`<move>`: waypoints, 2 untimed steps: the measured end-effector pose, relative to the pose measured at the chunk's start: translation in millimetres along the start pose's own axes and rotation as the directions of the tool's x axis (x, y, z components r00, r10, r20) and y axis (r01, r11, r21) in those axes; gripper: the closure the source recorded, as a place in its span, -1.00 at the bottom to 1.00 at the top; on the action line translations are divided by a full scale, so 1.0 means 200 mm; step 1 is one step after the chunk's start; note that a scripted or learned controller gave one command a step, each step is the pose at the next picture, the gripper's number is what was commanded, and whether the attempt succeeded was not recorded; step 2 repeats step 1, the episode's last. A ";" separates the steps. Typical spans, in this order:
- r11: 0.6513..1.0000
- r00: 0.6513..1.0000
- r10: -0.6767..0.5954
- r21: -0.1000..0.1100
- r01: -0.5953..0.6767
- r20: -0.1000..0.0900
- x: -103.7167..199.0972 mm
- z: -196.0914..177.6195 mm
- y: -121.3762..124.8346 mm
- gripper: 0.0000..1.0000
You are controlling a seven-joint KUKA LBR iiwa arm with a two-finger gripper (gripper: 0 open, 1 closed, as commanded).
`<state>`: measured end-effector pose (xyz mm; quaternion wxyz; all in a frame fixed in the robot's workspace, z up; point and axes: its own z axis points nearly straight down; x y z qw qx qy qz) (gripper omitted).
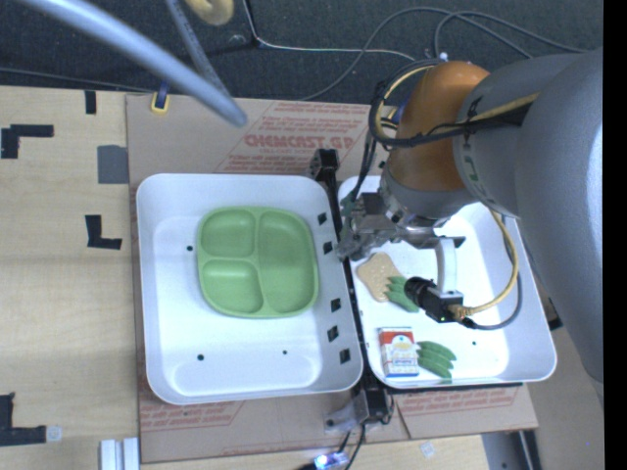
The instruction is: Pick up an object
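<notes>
The left bin [162,262] holds a green divided plate [259,261], lying flat near its middle, well apart from the arm, so it looks like a bystander here rather than the target. In the right bin [524,336] the loose things cluster toward the near-left part: a tan cracker-like piece [376,274], a green pod [404,293] touching it, a small red-and-white box [397,351] and a second green pod [437,358] just beside the box. The arm [441,140] hangs low over this bin, probably to reach that cluster. The jaws [359,231] sit above the tan piece, near the wall between the bins; I cannot tell their state.

The surface [59,292] is pale wood with cardboard [294,135] under the bins, and dark floor with cables lies behind.
</notes>
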<state>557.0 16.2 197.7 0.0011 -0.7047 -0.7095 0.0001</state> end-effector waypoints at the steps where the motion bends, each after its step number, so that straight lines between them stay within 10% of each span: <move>1: 1.000 1.000 0.000 -0.002 0.000 0.000 0.23 -0.10 0.09 1.00; 2: 1.000 1.000 0.000 -0.002 0.000 0.000 0.23 -0.10 0.09 1.00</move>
